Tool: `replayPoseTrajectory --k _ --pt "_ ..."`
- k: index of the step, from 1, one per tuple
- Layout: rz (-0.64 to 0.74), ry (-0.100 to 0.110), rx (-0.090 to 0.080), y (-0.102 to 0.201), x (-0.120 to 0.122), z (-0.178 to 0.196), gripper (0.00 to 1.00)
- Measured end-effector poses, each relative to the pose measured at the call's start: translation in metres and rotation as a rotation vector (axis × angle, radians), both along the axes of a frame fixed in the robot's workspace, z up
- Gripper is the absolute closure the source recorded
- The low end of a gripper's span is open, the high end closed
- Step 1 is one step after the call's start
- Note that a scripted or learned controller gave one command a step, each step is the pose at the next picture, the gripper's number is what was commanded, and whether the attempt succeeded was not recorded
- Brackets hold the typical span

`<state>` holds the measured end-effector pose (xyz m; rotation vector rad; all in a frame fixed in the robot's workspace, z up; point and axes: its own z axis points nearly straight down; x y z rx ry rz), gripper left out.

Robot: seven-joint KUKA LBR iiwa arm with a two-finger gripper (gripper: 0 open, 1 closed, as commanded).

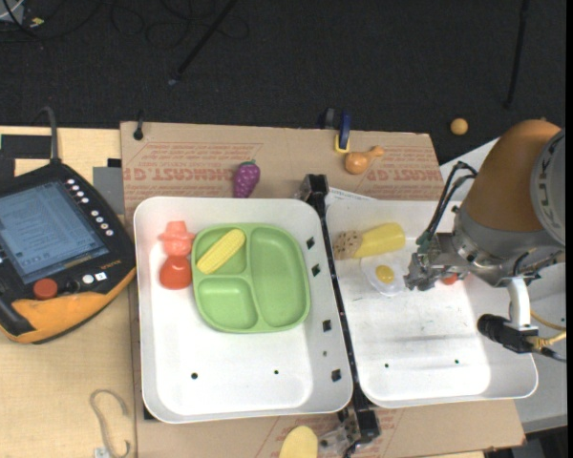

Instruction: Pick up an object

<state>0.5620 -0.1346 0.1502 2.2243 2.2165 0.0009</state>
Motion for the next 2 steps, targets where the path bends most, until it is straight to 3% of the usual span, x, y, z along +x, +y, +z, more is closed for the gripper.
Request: replayPoseTrajectory --k 1,2 --pt "0.002 -0.002 0.000 0.000 0.002 0.063 1.00" --pt "0.002 0.001 0.001 -0.001 0.002 0.078 1.00"
